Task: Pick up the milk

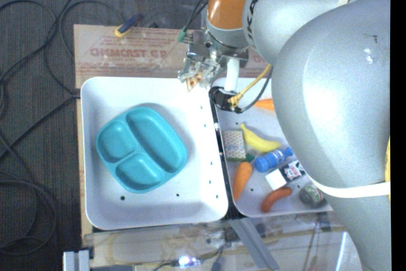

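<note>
Camera view: the gripper [198, 76] hangs over the bins' far edge, its grasp impossible to tell. The milk [290, 171] lies in the right bin [254, 207] beside the blue bottle [273, 158]; descend clear of it.

On the bench, the left bin [95, 200] holds a divided tray [141, 148]. The right bin [244, 205], just beside it, holds a banana [255, 139], bottle [273, 160], carrot [241, 178] and sausage [276, 199]. The end effector [198, 76] hangs over the bins' far edge.
</note>
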